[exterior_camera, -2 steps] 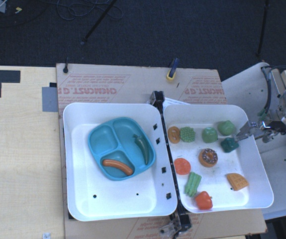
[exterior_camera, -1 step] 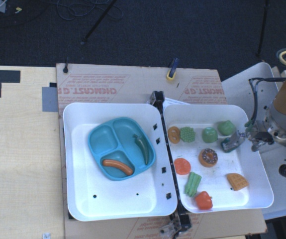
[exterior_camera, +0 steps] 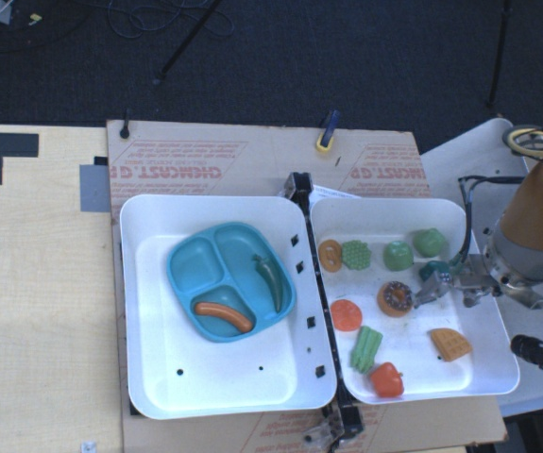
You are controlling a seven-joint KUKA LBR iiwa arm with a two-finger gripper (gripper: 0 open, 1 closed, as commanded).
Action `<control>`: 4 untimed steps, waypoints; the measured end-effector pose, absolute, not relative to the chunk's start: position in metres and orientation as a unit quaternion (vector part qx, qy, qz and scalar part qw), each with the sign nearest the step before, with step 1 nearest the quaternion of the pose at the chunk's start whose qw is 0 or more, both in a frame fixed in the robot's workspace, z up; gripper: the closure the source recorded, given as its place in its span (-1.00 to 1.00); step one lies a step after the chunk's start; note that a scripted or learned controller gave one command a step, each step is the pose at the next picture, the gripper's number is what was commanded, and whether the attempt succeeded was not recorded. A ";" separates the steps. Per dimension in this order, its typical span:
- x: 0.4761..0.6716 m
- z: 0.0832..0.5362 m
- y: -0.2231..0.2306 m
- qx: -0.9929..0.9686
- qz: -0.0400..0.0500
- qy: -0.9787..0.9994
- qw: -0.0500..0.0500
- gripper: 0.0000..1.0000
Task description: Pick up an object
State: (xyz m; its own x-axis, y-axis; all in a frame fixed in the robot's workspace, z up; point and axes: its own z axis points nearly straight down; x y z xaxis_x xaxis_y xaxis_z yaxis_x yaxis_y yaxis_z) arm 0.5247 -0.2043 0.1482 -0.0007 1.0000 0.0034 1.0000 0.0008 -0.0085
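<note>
Toys lie scattered across the right bin. Nearest the viewer, by its front wall, sits a red tomato-like piece, with a green ridged piece just behind it on the left and an orange wedge off to the right. One row back come a flat red-orange disc and a round brown donut. The pincer is low in this bin, just right of the donut; a teal object lies against its upper side. Whether the pincer is apart, together or clamped on anything cannot be told. The arm enters from the right. Farther back stands a row of four: an orange ring-shaped piece, a green knobbly piece, a small green lump and a green round piece.

In the left bin rests a blue divided tray, holding an orange sausage in its near compartment and a dark green pepper in its right one. Beyond both bins, brown cardboard covers the surface, a blue-and-yellow clamp at its far edge.
</note>
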 end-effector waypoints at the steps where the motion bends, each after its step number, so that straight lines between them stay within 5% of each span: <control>1: 0.536 0.096 -0.200 -0.707 -0.003 -0.707 0.001 -1.00; 2: 0.541 0.095 -0.201 -0.707 -0.004 -0.707 -0.003 -1.00; 3: 0.543 0.109 -0.201 -0.708 -0.007 -0.706 -0.004 1.00; 4: 0.540 0.154 -0.208 -0.707 0.000 -0.707 -0.001 1.00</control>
State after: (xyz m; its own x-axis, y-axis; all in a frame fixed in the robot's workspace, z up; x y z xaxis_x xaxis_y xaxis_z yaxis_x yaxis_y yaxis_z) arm 0.5398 -0.2083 0.1538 0.0006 1.0000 -0.0009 1.0000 -0.0006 0.0012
